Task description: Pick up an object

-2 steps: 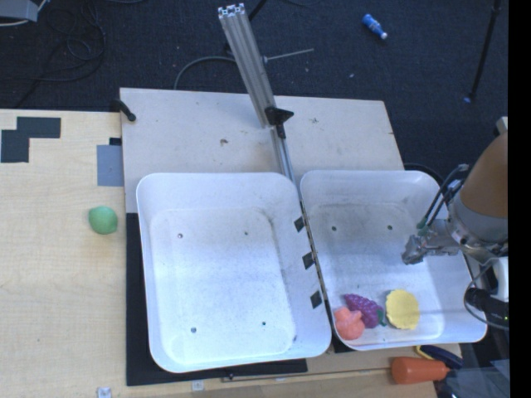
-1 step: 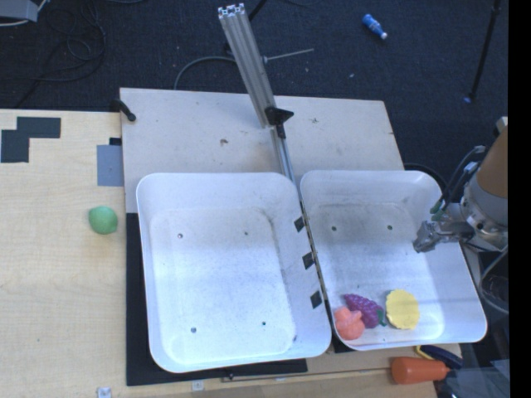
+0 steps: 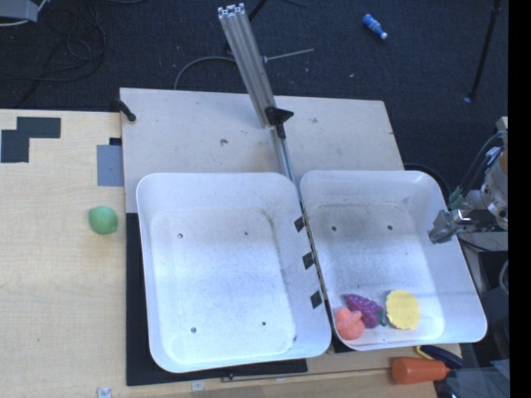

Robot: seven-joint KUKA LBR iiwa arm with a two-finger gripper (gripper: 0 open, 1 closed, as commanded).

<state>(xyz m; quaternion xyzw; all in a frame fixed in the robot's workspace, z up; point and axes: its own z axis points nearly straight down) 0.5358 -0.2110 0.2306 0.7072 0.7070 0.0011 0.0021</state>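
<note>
Three toys [image 3: 377, 312] in right bin [image 3: 431, 191], near edge.

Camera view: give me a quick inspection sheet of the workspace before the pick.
Surface: two white bins; left bin, right bin.
Job's things: yellow piece, purple piece, orange piece, clustered at right bin's near edge.
Clutter: green ball on wooden bench; orange object beside right bin.
End effector: at right bin's right rim.
Cables: black cables on floor.
Surroundings: metal post; blue item.
</note>
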